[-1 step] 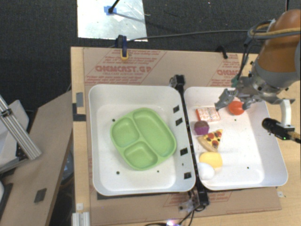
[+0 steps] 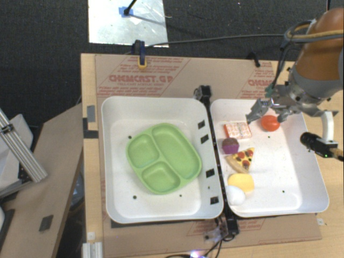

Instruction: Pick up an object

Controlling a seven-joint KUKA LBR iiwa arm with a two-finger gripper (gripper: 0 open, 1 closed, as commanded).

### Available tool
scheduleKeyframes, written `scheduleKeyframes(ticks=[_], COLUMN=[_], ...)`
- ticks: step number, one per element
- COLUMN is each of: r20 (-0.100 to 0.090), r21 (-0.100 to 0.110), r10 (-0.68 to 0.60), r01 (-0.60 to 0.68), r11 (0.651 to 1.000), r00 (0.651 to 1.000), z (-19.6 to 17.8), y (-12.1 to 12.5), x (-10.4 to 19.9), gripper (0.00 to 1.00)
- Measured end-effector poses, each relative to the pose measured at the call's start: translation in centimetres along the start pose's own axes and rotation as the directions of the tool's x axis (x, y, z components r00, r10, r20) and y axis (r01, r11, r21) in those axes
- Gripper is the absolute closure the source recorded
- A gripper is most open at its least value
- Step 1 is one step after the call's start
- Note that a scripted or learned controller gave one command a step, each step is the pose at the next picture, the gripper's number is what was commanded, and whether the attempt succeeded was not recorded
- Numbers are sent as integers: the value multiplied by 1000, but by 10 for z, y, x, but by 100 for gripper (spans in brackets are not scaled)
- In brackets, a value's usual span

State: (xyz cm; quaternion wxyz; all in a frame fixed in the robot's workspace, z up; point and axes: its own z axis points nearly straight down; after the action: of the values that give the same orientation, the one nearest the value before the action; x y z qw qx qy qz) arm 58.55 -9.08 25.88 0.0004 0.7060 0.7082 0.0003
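two white bins side by side on tabletop (image 2: 161, 69); left bin (image 2: 115, 160) carrying green divided plate (image 2: 163, 158), right bin (image 2: 306, 190) carrying all loose items. landmark for positions: orange-red ball (image 2: 270, 123), near far edge of right bin. gripper (image 2: 274, 110) positioned directly over and just behind ball, fingers (image 2: 258, 110) spread wide, nothing between them. ball lying just inside the spread, toward its right side, not gripped. red-and-white wafer block (image 2: 237, 130) just left of ball. purple ball (image 2: 230, 145) left of and nearer the camera than orange ball. pizza slice toy (image 2: 241, 160) further toward camera. yellow item (image 2: 241, 182) and white egg-like item (image 2: 235, 195) well apart from ball, at near-left corner of right bin.

likely step, judged: descent and closure on orange-red ball.

failure risks, judged:
- round, smooth target; off-centre closure likely to squirt ball sideways out of fingers.
- left finger close to wafer block; contact on descent may push block or jam closure.
- insufficient descent: fingers closing above ball's widest part, ball slipping free on lift.
- excess descent: fingertips striking bin floor.
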Motion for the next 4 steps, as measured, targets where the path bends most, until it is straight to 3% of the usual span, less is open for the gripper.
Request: scheduleKeyframes(ticks=[3,4], r20=[-2,0], r21=[0,-8], r10=[3,2], r01=[-3,-2], r11=[1000,1000], r00=[1000,1000], z=[131,116], y=[3,5], x=[-3,-4], gripper=[0,100])
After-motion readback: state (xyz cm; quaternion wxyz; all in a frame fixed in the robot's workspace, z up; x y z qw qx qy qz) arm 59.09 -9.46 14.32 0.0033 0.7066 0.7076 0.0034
